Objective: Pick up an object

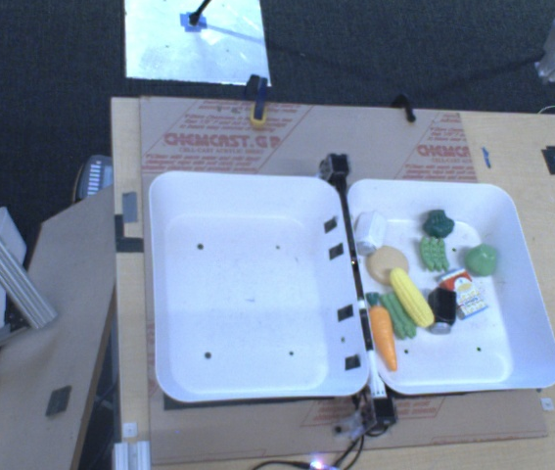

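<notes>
The right bin [512, 360] holds several toy foods, clustered toward its left and middle. A yellow corn cob [411, 297] lies slanted beside an orange carrot [384, 338] and a green pod [398, 315]. A tan round piece [388, 261] sits above them, with a small white block [369, 230] near the divider. Further right are a dark green broccoli-like piece [439, 223], a light green ridged piece [434, 254], a green round fruit [482, 258], a black item [442, 306] and a small printed box [467, 295].
The left bin [243, 292] stands beside the right one, joined along a black clipped seam [351, 282]. Both rest on a brown board [297, 135] on the bench. A shiny metal plate [197, 27] lies on the dark floor behind. An aluminium rail [3, 272] angles in at the left.
</notes>
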